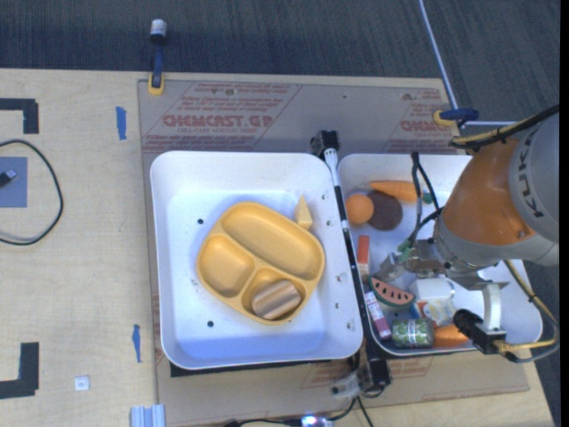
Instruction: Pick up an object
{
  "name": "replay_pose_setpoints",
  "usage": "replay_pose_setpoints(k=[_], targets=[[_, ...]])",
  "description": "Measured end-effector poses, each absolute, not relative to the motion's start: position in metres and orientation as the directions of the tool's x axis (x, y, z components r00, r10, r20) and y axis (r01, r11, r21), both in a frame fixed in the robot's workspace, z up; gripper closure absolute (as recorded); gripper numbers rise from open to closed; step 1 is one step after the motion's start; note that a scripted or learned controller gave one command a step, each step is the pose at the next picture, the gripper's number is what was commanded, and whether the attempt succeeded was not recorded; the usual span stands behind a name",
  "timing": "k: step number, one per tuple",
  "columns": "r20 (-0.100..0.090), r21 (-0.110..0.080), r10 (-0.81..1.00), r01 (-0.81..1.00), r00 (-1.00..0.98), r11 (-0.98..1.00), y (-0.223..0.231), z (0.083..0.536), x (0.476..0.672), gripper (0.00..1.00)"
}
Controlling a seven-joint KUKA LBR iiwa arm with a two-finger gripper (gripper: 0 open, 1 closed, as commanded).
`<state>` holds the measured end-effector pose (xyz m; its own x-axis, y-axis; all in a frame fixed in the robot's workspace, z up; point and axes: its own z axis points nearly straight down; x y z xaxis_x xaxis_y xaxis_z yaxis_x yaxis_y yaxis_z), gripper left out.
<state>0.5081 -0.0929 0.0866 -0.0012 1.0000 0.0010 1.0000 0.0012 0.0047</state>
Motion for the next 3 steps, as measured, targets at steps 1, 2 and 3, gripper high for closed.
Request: replay_pose_setpoints(k=[1,2,3], targets=[[-0.001,0.008,1.0,1.0,0.0,0.0,-0.096,0.087,0.482,0.0],[-0.003,0.015,1.0,1.0,0.001,-0.001,-0.096,0.098,0.484,1.0],[-0.003,0.015,1.0,1.0,0.001,0.0,-0.096,0.097,0.484,0.0]])
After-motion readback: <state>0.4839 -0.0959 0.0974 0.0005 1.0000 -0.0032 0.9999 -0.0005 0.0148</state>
